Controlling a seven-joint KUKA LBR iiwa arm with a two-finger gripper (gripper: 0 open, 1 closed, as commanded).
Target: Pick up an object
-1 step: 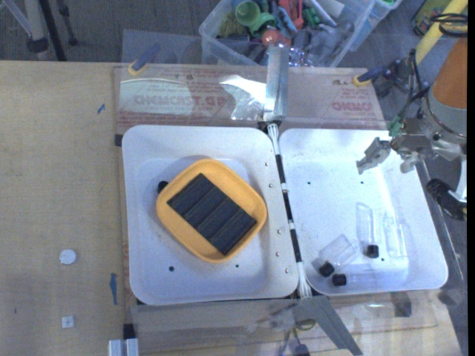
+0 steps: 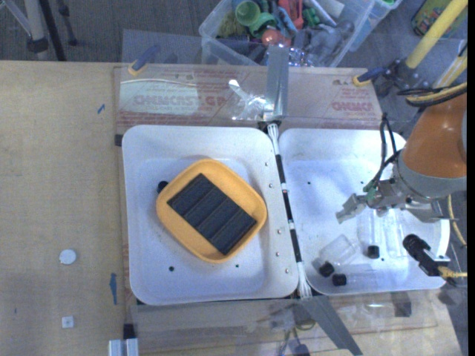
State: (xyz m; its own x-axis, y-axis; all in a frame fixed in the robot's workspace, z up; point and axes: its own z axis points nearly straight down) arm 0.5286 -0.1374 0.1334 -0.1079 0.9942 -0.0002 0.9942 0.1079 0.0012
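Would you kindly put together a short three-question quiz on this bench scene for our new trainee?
1. True or false: the yellow tray with the dark ribbed insert lies in the left bin.
2. Over which bin does the gripper hang?
A. left bin
B. right bin
C. neither
3. Fill in: the clear cup lies in the ___ bin.

Key: 1 true; 2 B; 3 right.
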